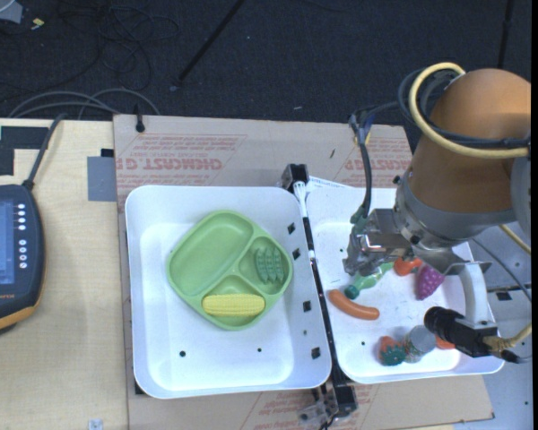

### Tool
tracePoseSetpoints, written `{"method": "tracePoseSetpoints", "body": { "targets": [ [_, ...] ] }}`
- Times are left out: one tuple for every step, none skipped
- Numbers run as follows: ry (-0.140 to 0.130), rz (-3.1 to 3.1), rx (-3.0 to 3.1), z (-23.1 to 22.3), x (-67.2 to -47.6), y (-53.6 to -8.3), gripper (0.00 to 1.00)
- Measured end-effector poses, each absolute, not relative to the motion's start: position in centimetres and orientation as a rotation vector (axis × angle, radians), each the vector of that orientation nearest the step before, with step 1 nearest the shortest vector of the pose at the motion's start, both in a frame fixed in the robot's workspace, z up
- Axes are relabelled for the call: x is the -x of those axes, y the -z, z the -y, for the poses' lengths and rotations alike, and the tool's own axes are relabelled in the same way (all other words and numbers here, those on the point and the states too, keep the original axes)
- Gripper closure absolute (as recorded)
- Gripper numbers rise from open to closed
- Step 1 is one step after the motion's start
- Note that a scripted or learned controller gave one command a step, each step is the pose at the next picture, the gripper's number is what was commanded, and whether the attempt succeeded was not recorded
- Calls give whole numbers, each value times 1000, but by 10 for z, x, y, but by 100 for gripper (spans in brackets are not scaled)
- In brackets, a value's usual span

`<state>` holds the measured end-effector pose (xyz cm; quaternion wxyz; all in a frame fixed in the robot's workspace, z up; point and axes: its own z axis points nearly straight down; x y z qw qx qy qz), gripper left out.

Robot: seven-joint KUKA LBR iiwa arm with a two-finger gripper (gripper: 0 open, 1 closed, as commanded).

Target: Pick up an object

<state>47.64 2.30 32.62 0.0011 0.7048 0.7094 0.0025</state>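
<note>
Lying in the left bin (152, 348), the green plate (229, 267) is carrying a corn cob (233, 305). Lower in the right bin (377, 370), the gripper (363, 256) is hanging above the sausage (352, 306) and grape bunch (428, 280); I cannot tell its jaw state.

Orange hot dog (353, 305) lying flat, right bin (341, 348), possibly untouched

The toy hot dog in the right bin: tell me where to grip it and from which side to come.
Grip the hot dog at its middle, coming straight down from above, fingers closing across its narrow width. It lies flat on the floor of the right bin, long and thin, slanting from upper left to lower right, with bare floor along both long sides. The gripper is just above it.
</note>
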Motion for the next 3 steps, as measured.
{"method": "tracePoseSetpoints", "body": {
  "targets": [
    [-4,-2228,-2213,-90,-476,-385,100],
    [3,-2223,-2221,-73,-476,-392,100],
    [1,-2220,-2222,-44,-476,-428,100]
  ]
}}
